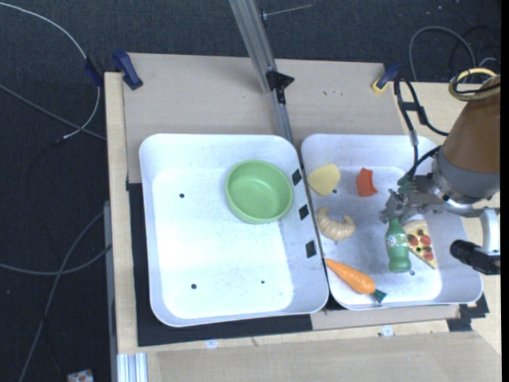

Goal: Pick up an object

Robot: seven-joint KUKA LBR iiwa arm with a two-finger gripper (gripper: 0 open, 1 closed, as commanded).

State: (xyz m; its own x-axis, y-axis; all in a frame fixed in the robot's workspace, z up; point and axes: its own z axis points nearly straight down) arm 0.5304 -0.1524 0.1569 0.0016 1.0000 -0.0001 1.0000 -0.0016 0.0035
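Note:
The right bin [374, 146] holds several toy foods. A green bottle [398, 247] lies near its right side, neck pointing to the back. My gripper [398, 206] hangs just above the bottle's neck end, reaching in from the right under the orange-banded wrist. Next to the bottle on the right is a pizza slice [421, 243]. An orange carrot [352, 276] rests by the front wall, a tan croissant [336, 226] in the middle left, a yellow piece [324, 179] and a red-orange piece [365, 182] toward the back.
The left bin [175, 237] holds a green bowl [258, 190] near its back right corner. A metal pole [258, 42] slants down to the gap between the bins. Black cables [413, 126] run along the right bin's back right.

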